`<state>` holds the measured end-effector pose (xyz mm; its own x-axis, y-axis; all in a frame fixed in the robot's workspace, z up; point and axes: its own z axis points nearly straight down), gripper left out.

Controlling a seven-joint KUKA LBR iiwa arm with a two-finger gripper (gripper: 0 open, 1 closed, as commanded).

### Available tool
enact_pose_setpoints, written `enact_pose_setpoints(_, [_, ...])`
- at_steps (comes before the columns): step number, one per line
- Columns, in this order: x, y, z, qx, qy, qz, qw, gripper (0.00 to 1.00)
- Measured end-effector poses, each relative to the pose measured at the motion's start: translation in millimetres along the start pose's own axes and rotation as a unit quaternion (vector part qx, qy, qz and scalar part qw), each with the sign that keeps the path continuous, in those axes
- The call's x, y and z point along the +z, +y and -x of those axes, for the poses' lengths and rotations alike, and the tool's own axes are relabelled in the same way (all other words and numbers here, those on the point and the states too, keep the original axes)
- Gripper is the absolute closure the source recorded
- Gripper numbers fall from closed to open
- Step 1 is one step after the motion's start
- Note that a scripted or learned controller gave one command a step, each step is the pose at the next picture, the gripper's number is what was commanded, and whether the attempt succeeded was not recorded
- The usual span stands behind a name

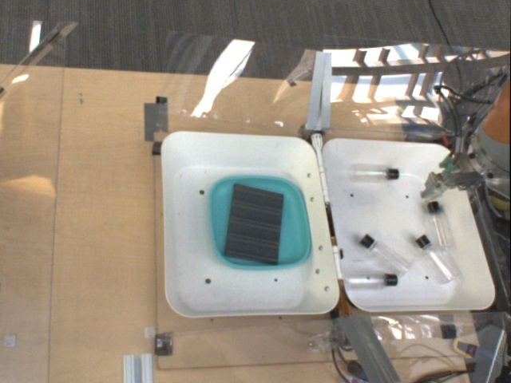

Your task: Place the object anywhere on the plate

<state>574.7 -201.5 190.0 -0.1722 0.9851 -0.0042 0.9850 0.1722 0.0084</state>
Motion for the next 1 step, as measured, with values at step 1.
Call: enact_pose_setpoints(1, [-206.7, 31.0, 4.4, 0.071, -0.002, 0.003, 0.9974, 1.00])
